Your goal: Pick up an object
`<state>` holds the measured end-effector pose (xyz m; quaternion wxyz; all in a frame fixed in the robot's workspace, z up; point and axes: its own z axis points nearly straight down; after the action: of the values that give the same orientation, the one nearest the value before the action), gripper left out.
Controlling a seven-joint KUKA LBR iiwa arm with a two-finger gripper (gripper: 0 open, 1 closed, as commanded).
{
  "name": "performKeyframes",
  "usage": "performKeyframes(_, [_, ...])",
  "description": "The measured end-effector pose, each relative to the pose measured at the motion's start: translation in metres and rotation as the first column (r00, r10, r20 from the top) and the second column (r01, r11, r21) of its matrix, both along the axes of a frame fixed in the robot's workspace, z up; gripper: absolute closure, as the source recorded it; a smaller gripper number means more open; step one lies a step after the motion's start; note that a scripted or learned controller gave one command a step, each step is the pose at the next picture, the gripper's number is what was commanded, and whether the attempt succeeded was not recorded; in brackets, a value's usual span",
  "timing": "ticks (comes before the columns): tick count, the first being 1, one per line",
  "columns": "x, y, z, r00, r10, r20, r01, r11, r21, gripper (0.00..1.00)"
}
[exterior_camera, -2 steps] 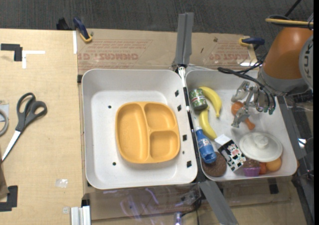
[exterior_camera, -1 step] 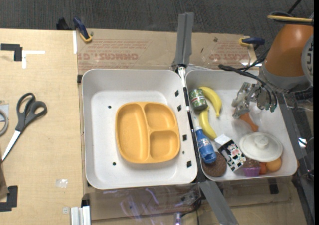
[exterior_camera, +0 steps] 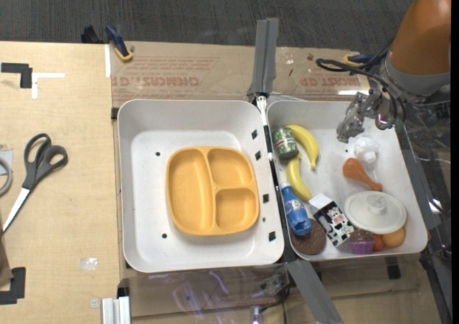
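The right bin (exterior_camera: 405,154) holds a jumble of objects. Two yellow bananas (exterior_camera: 308,145) lie at its left, beside a small green can (exterior_camera: 285,143) and a blue bottle (exterior_camera: 294,211). An orange drumstick-shaped toy (exterior_camera: 361,173), a small white object (exterior_camera: 366,149), a white lidded bowl (exterior_camera: 374,211), a black-and-white patterned box (exterior_camera: 333,222), a brown round thing (exterior_camera: 310,242), a purple piece (exterior_camera: 362,245) and an orange ball (exterior_camera: 393,238) fill the rest. My gripper (exterior_camera: 351,125) hangs over the bin's far right part, just above the white object, with nothing visibly in it.
A yellow divided plate (exterior_camera: 213,190) lies in the left bin (exterior_camera: 136,172). A grey bar (exterior_camera: 265,57) runs back from between the bins. Scissors (exterior_camera: 36,165) lie on the wooden bench at the left, and a blue clamp (exterior_camera: 118,41) sits at the back.
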<state>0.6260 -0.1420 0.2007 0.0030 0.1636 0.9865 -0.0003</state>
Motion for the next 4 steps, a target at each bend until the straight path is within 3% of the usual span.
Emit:
performKeyframes(1, [0.000,0.000,0.000,1.000,0.000,-0.001,0.000,1.000,0.000,0.00])
performKeyframes(2, [-0.027,0.036,-0.102,0.973,-0.231,0.009,0.231,0.973,-0.001,0.00])
performKeyframes(3, [-0.027,0.037,-0.093,0.974,-0.228,0.010,0.228,0.974,-0.001,1.00])
performKeyframes(4, [0.015,0.030,0.078,0.934,-0.357,-0.001,0.357,0.934,0.001,1.00])
